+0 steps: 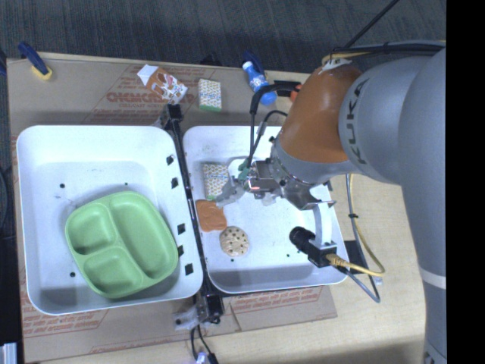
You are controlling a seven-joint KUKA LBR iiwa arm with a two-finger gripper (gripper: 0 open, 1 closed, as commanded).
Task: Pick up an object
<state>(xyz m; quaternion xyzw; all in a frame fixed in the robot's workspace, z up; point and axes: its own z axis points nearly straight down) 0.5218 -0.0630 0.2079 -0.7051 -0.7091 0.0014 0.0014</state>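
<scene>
Brown cardboard bench [114,97], two white bins. Gripper [236,186] low in the right bin [303,275]; finger state: cannot tell. Patterned packet [214,176] just left of it, orange piece [211,215] and speckled cookie [234,241] below. Best: centre over one item, descend straight.

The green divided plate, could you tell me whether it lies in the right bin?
No, the green divided plate lies in the left bin.

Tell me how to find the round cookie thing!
Look in the right white bin, the one the arm reaches over. Near its front left lies a small round cookie, tan with dark specks. Its neighbour, the orange piece, is plain and not round.
</scene>
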